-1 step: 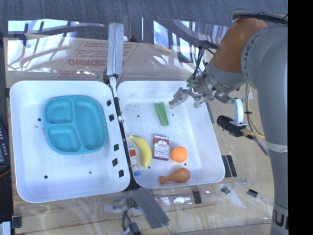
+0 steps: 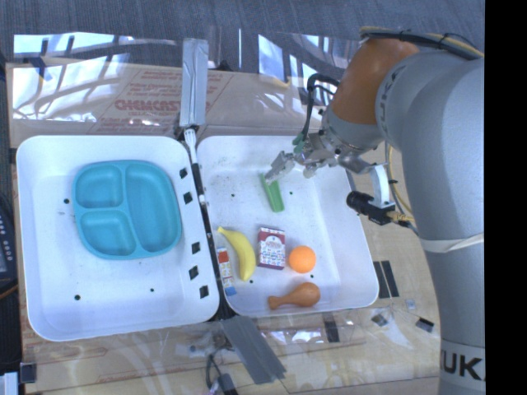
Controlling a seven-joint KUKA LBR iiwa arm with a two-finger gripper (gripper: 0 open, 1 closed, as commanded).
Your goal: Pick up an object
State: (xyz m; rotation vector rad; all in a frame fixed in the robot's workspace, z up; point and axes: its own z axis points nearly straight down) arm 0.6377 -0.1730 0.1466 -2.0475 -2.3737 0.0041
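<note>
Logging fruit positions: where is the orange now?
The orange lies in the right bin, near its front, between the red box and the drumstick.

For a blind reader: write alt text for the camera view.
A grey arm reaches from the right, its gripper over a green stick in the right bin. Nearer the front lie a banana, small box, orange and drumstick; the left bin holds a blue divided plate.

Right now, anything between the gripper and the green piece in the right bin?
Nothing visible. The gripper sits right over the upper end of the green piece in the right bin. The banana, red box, orange and drumstick all lie nearer the camera, apart from it.
</note>
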